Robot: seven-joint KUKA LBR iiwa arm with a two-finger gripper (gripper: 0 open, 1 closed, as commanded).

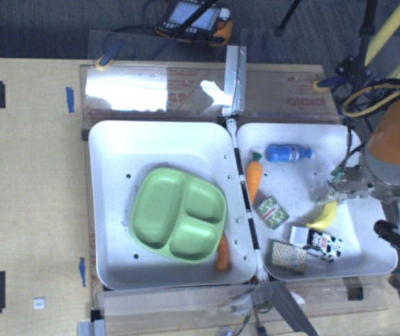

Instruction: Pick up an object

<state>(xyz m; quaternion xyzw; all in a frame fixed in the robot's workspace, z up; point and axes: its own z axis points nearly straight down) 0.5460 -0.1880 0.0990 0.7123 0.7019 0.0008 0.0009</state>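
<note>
The right bin (368,257) holds a blue bottle (288,152), an orange carrot (253,178), a green packet (272,212), a yellow banana (323,215), a black-and-white toy (324,244) and a tan patterned box (288,255). My gripper (338,185) hangs over the right side of this bin, just above the banana's upper end. Whether it touches the banana cannot be made out. The grey wrist with its orange band (396,142) comes in from the right edge.
The left bin (108,187) carries a green divided plate (178,214) with a second orange carrot (222,252) leaning beside its lower right corner. A metal divider (235,82) and clear panel stand behind the bins. Cables lie at the far right.
</note>
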